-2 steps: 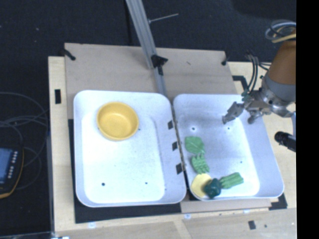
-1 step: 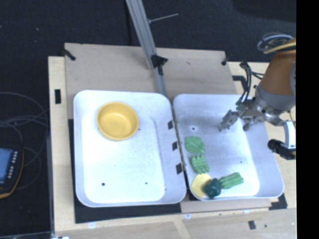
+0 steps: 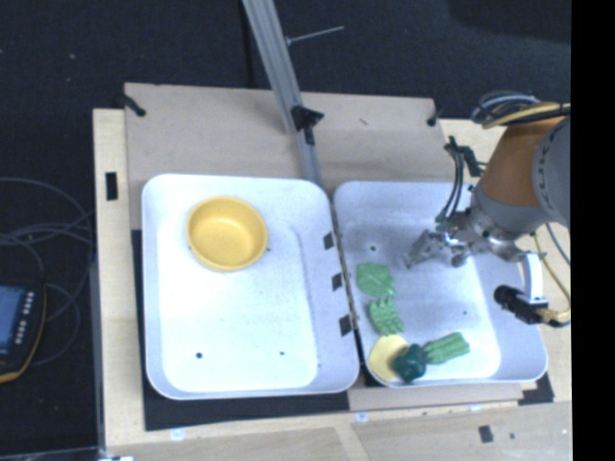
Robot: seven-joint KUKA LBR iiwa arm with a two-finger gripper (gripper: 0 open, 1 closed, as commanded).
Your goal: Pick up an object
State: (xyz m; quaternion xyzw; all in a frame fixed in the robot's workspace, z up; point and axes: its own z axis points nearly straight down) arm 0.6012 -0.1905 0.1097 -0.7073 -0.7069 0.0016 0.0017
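Now, the bench fills the frame, and on it sit the two white bins side by side: the left bin carries a yellow bowl in its far-left corner, well apart from everything else. The right bin is where the action is. The grey arm leans in from the right with its orange band showing, and the gripper hangs over the far middle of that bin, nothing visible between its fingers. Whether those fingers are spread or pressed together I cannot tell; they blur into one dark shape from up here. The candidates for picking lie nearer and to the left: a green piece close by the divider, a second green piece just beyond it towards us, then a crowded near corner with a yellow disc, a dark teal lump touching it, and a green block just beside that. My read on the risk: the gripper sits off to the right of the nearest green piece, so a straight drop would likely close on bare bin floor. Going for the corner cluster could nudge neighbours or catch two at once, and the divider wall crowds the green pieces.
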